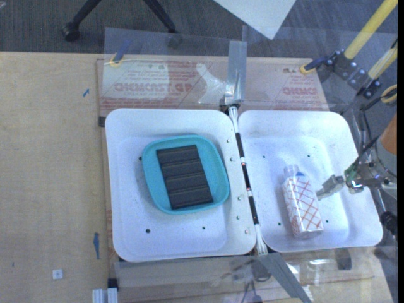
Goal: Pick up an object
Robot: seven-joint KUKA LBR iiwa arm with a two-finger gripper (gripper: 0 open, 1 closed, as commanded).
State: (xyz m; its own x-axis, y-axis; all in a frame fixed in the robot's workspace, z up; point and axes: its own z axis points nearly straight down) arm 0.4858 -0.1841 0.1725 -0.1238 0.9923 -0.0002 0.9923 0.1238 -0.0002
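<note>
Gripper poised beside a small bottle in the right bin

Bench seen from above at a slant, with two shallow white bins side by side. From my remote seat I see the left bin [126, 232] holding a turquoise plate [151, 188] with a dark ridged block [184, 176] lying on it. The right bin [284, 131] holds the nearer candidate for picking: a small bottle [301, 207] with a clear cap and a white label crossed with red lines, lying on its side, cap toward the far wall.

The gripper [334, 185] reaches in from the right and sits just beside the bottle's upper part, close but apart from it. One pale finger points toward the bottle; I cannot tell whether the jaws stand wide or narrow, and nothing shows between them.

To do this step well, I judge the gripper should centre over the bottle's body, not its cap, and turn so the fingers straddle its short width. It should descend until the fingers reach low on both sides before closing, since a rounded bottle lying flat may roll or squirt away from an off-centre pinch.
</note>
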